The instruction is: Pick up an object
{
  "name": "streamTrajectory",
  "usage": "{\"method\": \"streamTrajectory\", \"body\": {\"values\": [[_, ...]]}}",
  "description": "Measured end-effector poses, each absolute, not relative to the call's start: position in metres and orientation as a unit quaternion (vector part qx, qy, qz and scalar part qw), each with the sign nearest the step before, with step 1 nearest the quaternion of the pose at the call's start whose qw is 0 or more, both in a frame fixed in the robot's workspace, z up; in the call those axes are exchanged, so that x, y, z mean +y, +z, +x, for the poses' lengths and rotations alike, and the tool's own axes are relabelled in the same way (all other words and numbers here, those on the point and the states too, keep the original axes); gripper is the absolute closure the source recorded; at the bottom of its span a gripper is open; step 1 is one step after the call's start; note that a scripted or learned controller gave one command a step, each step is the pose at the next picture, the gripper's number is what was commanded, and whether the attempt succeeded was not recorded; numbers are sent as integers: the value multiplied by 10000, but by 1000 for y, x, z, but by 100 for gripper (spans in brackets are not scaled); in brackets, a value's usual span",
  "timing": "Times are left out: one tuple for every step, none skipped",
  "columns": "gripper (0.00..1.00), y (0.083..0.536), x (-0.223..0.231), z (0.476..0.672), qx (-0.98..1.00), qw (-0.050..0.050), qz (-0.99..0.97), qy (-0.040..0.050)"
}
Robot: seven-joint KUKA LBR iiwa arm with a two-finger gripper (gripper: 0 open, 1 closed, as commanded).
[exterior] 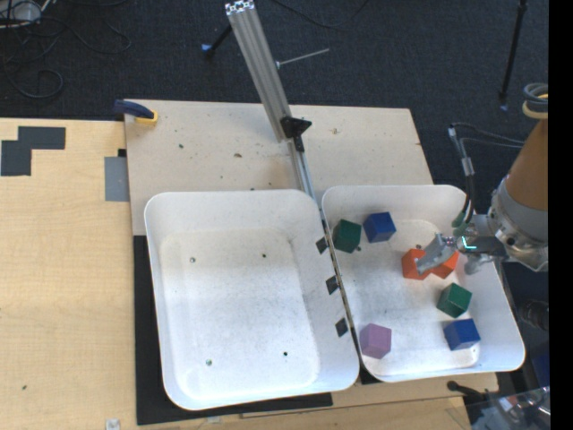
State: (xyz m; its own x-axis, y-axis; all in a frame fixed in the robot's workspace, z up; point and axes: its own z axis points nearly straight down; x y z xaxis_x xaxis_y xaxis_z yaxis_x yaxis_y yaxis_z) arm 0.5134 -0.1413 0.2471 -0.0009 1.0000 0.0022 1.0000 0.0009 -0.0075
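1. In the right bin [421, 370], right of frame centre, the gripper [439, 256] sits directly over the orange block [414, 264] — the block pokes out on its left side, touching it.
2. Whether its fingers are parted or closed on the block cannot be told.
3. The block looks small, bright orange and cube-like, partly hidden — a green cube [455, 299] lies just below-right.

One fixed camera here, mounted high above the counter [358, 141], looking down at a slant; both white bins [233, 383] sit in the lower frame (dark floor stretching across the top), the arm [528, 195] entering from the right.
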Motion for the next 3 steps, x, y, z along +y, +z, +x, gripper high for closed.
{"method": "streamTrajectory", "body": {"values": [[0, 249, -142, 514, -7062, 14, -7080, 6], [0, 203, -139, 518, -7065, 36, -7077, 22], [0, 150, -130, 510, -7060, 46, -7082, 24]]}}
